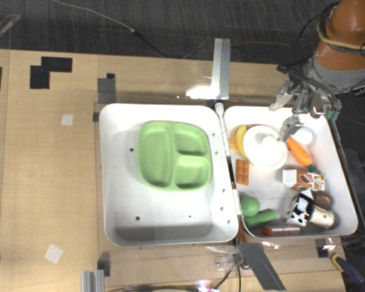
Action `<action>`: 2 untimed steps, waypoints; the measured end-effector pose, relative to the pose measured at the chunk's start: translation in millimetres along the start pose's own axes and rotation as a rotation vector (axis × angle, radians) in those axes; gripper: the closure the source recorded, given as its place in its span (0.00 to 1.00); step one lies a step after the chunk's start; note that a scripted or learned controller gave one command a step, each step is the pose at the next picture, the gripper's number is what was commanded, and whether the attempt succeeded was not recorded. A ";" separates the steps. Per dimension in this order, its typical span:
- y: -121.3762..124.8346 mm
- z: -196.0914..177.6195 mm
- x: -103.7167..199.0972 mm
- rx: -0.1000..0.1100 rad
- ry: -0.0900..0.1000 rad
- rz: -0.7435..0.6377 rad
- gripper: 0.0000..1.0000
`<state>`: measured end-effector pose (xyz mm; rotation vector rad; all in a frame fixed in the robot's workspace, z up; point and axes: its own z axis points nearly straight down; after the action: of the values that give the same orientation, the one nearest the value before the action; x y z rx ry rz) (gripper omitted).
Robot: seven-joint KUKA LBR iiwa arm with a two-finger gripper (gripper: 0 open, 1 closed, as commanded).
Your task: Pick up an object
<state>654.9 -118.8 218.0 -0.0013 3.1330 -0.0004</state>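
From the overhead camera view, two white bins sit side by side on the bench. The left bin point(118, 218) carries one green divided plate point(173, 154), lying flat near the middle, well away from the action. The right bin point(347, 215) is the crowded one, which looks like the reason the arm is hanging here: this is where the pickable things are. The gripper point(290, 128) hovers over the upper part of that bin, just above the rim of one white bowl point(264, 146), with one orange carrot point(300, 152) just beside it. Nothing sits between its tips that I can make out, and how far it is spread is too small to tell. Counting on: one yellow banana point(239, 139) tucked against the bowl's left side, one brown waffle block point(243, 172), one green pear-like toy point(257, 211), and one black-and-white cow-pattern piece point(302, 207). My read: no pick yet.
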 end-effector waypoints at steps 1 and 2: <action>-38.2 110.3 15.5 0.002 -0.007 0.112 0.00; -43.3 129.1 29.8 0.000 -0.002 0.182 0.00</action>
<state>626.2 -162.2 88.7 0.2827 3.1179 0.0001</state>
